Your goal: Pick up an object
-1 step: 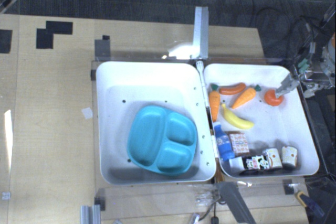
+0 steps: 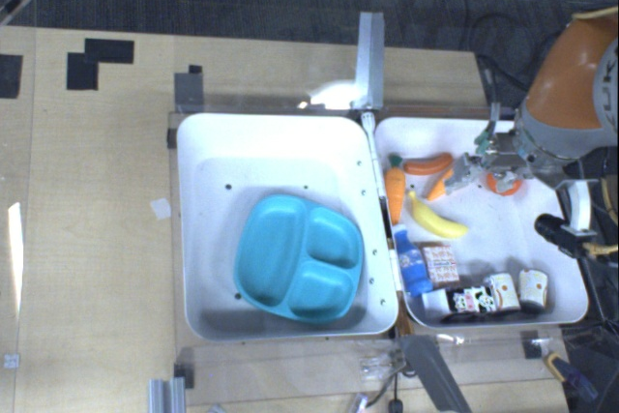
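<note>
Left bin (image 2: 198, 208), well left of the pincer (image 2: 476, 163): blue divided plate (image 2: 298, 256), rigid, slick, awkward to pinch.

Right bin (image 2: 571, 305), under the pincer: banana (image 2: 434, 220), just below-left, judged light, smooth and curved; best taken across its middle. Carrot (image 2: 395, 193) and sausage (image 2: 427, 165), left. Small cartons (image 2: 498, 293), below.

Pincer state: cannot be told.

Right bin (image 2: 571, 305) contents: banana (image 2: 437, 220), carrot (image 2: 396, 193), sausage (image 2: 427, 165), blue bottle (image 2: 411, 264). Small cartons (image 2: 493, 293) lined along near wall.
</note>
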### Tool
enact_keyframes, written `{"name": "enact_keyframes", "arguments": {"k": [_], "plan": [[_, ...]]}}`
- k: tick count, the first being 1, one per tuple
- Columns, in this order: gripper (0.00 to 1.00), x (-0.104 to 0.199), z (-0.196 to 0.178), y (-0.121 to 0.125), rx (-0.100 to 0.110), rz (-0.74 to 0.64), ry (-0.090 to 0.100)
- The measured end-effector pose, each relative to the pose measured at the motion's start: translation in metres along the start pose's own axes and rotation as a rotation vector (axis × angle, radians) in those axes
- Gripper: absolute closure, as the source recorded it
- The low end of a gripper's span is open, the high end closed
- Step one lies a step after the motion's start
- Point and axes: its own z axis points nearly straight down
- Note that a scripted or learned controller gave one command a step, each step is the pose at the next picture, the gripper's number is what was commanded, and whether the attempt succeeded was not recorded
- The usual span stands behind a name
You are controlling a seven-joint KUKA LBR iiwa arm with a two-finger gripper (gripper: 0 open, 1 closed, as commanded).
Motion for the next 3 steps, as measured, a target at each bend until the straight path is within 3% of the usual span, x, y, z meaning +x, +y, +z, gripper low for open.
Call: {"name": "enact_keyframes", "arguments": {"k": [1,2,3], "plan": [[0.0,0.033,0.081,0.011,-0.004,-0.141,0.0],[1.0,0.034,0.07,0.013,-0.01,-0.142,-0.001],[1.0,0.084,-0.06,0.058,-0.004,-0.179,0.0]]}}
